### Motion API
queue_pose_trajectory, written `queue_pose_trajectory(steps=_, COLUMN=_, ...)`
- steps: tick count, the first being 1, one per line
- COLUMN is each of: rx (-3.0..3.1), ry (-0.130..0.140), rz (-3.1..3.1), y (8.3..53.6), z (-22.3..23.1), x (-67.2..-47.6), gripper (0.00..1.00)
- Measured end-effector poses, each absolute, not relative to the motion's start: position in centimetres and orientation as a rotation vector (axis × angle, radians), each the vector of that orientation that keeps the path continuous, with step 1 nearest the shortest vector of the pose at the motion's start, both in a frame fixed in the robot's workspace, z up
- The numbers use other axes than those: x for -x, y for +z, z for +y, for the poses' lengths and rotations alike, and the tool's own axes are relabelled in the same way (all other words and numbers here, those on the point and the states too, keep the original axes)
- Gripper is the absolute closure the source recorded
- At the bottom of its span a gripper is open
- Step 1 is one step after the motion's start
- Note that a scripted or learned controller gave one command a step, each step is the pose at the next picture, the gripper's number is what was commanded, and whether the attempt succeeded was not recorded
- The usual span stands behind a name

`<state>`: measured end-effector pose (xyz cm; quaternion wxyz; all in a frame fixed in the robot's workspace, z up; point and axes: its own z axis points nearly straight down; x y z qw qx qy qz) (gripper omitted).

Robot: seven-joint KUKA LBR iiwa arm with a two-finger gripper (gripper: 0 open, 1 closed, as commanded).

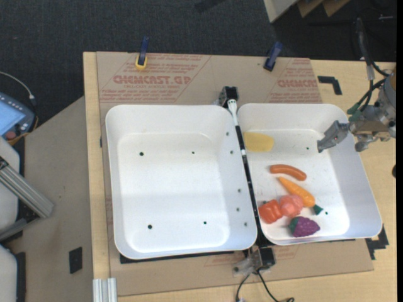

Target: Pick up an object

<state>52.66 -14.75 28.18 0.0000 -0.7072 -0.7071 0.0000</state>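
The right bin (352, 175) holds several toy foods: a pale yellow piece (258, 142) near its left wall, a red-orange sausage (288, 172), a carrot (297, 191), a red pepper (270, 212), a pink piece (290, 204) and a purple piece (305, 226). My gripper (340, 147) hangs over the upper right part of this bin, well right of the yellow piece and above the sausage. It is open, with nothing between its fingers (327, 139).
The left bin (126, 168) lies beside the right one, a black divider strip (241, 156) between them. Both rest on a cardboard sheet (157, 74) held by clamps (143, 55) at the back. Cables run at the front edge.
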Motion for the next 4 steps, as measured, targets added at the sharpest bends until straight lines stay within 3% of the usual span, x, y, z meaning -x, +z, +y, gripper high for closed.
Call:
queue_pose_trajectory(steps=1, rx=2.215, ry=0.009, rz=-2.213, y=19.3, z=-13.3, x=-47.6, gripper=0.00)
queue_pose_trajectory(steps=2, rx=2.213, ry=0.008, rz=-2.215, y=9.5, z=-11.9, x=-49.2, gripper=0.00)
queue_pose_trajectory(steps=3, rx=2.226, ry=-0.001, rz=-2.220, y=11.0, z=-12.1, x=-49.5, gripper=1.00)
queue_pose_trajectory(steps=4, rx=2.217, ry=-0.020, rz=-2.242, y=19.0, z=-5.2, x=-60.5, gripper=1.00)
